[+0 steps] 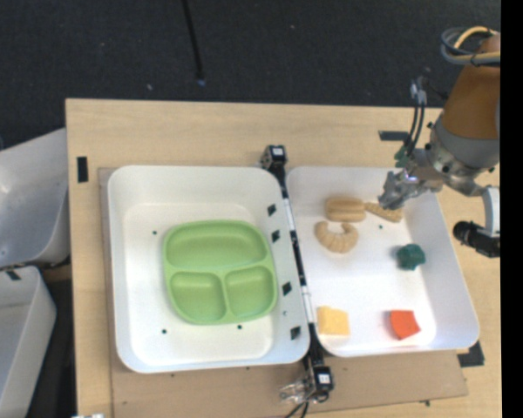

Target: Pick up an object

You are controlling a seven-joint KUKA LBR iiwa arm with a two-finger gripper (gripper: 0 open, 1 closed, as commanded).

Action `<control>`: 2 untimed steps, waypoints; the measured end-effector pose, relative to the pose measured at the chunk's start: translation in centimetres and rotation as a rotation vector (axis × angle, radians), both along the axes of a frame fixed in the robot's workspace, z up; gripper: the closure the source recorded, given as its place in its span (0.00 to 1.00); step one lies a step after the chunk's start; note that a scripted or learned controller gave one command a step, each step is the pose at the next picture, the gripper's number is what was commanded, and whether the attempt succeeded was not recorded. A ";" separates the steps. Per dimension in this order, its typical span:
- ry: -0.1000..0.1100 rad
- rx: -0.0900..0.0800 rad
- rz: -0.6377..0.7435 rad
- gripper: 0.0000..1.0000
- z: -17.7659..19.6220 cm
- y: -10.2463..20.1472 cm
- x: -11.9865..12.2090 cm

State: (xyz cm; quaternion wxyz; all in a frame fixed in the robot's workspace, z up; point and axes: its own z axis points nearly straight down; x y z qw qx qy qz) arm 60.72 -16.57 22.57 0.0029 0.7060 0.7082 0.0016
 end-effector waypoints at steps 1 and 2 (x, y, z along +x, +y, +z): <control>0.006 0.002 0.002 1.00 -0.7 5.0 0.8; 0.007 0.003 0.003 1.00 -0.8 9.4 1.4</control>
